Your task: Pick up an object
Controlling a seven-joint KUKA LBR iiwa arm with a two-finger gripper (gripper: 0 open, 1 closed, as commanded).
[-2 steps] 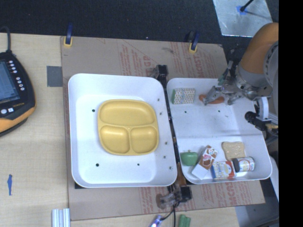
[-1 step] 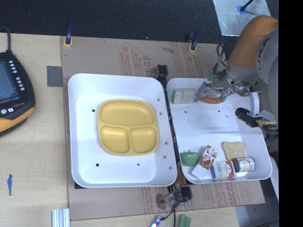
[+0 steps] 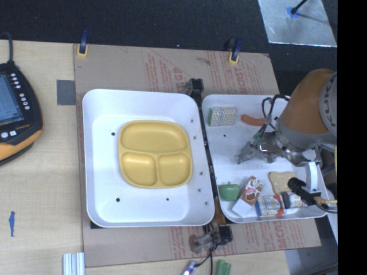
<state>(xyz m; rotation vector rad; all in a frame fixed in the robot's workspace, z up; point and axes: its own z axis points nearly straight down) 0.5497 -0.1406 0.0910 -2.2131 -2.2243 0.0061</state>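
In the right bin (image 3: pixel 229 145), my gripper (image 3: pixel 248 153) hangs low over the bare middle of the floor, reaching in from the right. Nothing shows in its grasp. An orange carrot (image 3: pixel 251 120) lies just behind it, and a pale green speckled sponge (image 3: pixel 222 116) rests at the back left. Along the front lie a green pepper (image 3: pixel 229 191), a small red-and-white carton (image 3: pixel 249 192), a flat colourful box (image 3: pixel 269 205) and a tan bread slice (image 3: pixel 281 180). The arm covers the bin's right side.
The left bin (image 3: pixel 103 153) holds a yellow divided plate (image 3: pixel 155 153). A teach pendant (image 3: pixel 14 113) lies at the bench's left edge. Clamps (image 3: pixel 233 50) stand at the cardboard's back edge.
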